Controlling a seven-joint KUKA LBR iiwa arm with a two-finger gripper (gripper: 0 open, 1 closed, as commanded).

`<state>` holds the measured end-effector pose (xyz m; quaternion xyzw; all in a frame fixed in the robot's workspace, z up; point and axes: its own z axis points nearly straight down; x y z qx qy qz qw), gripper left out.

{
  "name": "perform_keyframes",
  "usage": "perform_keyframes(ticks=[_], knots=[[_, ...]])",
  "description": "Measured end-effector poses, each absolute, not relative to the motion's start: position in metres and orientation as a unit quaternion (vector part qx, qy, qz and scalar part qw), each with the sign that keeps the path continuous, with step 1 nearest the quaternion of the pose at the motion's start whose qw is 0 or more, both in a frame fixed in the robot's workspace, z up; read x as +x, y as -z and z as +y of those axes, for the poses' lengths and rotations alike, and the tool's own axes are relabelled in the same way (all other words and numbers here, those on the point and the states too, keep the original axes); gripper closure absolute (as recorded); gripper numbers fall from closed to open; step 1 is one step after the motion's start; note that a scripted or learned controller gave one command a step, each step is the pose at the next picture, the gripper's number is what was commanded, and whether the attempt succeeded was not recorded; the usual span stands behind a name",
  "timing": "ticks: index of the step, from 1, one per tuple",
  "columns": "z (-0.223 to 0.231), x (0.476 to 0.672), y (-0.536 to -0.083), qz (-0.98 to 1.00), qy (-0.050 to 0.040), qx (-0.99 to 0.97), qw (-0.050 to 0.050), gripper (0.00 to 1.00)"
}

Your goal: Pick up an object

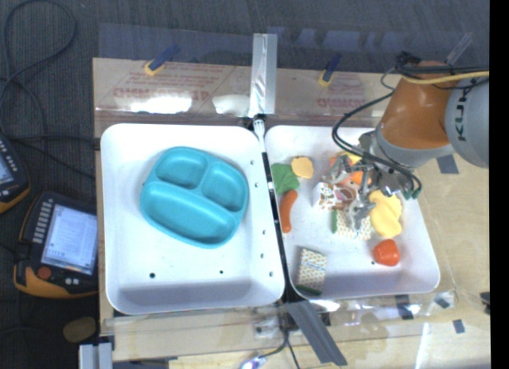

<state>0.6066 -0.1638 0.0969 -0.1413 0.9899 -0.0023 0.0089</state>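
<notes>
So from the left: the left bin [119, 280] just has the blue divided plate [195, 194] sitting in it, not my problem right now. Everything pickable is in the right bin [425, 276]. Along its left wall there's a green leafy piece [282, 175] with a carrot [286, 210] lying below it, long axis running 12 to 6. A little patterned packet [312, 268] sits down at the bin's 7 o'clock corner.

My gripper [359, 194] is down in the clutter near the middle-right, and honestly I cannot tell how my jaws stand, the pile hides them. The nearest candidate looks like the yellow toy [386, 215], just beside me at about 4 o'clock, with a red tomato [386, 253] further along at 5. An orange-yellow chunk [302, 168] sits off at my 10.
</notes>
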Motion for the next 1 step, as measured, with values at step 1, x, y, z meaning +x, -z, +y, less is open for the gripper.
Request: perform_keyframes(ticks=[1], knots=[[-0.2206,0.6534,-0.0978,0.986,0.0028,-0.168,0.013,0.00]])
